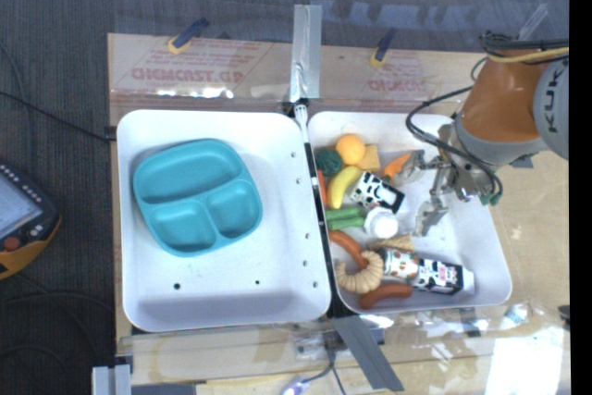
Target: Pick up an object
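Objects, plastic toy food, crowd the right bin's (486,245) left edge: round orange (350,148), curved banana (343,183), cow-print carton (377,192), white ball (382,224), glossy sausage (387,294), ridged pretzel ring (361,269), cow-print tube (427,272) near front edge. Metal jaws (442,191) hang over the bin's bare middle, apart, nothing between them; jaws' exact width hard to tell. Orange band (504,102) above the wrist. Left bin (277,273) holds a smooth teal divided tray (196,193). Brown cardboard surface (222,69) behind bins.

Two white bins (222,314) sitting side by side; one teal tray (196,195), one orange (350,149), one banana (344,184), two sausages (385,294).
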Robot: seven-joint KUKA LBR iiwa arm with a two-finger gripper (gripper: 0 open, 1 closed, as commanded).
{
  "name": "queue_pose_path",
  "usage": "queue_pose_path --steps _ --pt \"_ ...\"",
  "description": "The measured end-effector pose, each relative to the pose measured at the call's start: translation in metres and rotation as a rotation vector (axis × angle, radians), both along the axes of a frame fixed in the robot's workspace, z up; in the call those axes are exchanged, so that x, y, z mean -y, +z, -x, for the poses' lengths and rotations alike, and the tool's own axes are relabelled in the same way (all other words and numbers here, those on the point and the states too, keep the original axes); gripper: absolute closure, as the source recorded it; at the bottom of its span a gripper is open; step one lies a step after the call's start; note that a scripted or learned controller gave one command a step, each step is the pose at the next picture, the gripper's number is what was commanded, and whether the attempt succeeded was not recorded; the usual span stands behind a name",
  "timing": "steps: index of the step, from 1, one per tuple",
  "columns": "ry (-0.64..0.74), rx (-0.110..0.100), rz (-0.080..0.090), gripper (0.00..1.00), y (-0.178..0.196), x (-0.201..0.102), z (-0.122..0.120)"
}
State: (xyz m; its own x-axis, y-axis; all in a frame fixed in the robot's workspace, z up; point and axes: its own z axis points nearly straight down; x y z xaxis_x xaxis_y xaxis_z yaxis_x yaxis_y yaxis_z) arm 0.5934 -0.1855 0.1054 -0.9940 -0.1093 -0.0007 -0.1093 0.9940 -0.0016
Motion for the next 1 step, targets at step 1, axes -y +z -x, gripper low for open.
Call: queue_pose_path --steps 1 --pt "-0.008 0.016 0.003 0.0 -0.0115 -0.0508 -0.0485"
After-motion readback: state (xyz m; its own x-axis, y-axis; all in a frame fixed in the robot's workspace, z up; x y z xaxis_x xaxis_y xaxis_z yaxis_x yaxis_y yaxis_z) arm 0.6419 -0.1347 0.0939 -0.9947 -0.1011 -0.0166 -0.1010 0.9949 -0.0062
